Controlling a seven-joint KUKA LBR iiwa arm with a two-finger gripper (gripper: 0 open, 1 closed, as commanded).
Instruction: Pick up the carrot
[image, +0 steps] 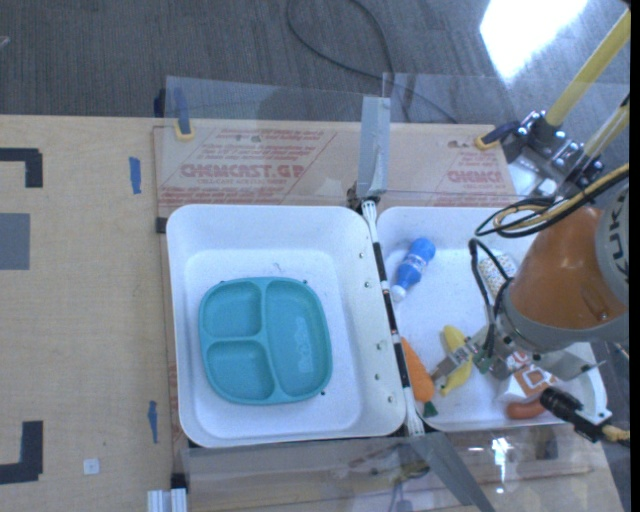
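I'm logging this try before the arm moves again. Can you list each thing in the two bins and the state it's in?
Orange carrot: lying against the right bin's left wall, not held.
Yellow banana: lying flat, at the gripper.
Blue-and-white plastic bottle: on its side.
Teal three-compartment plate: flat in the left white bin.
Reddish sausage-shaped item: lying near the right bin's front edge.

You have little room around the carrot (416, 372): it lies against the left wall of the right bin (440, 222), so nothing can pass on its left. Just to its right a banana (455, 360) crowds it, with the gripper (462, 358) right over that fruit. A sausage (524, 408) lies near the front wall and a blue bottle (413, 263) farther back. Between bottle and carrot the floor is bare. In the left bin (265, 225), a teal tray (265, 340) covers the middle.
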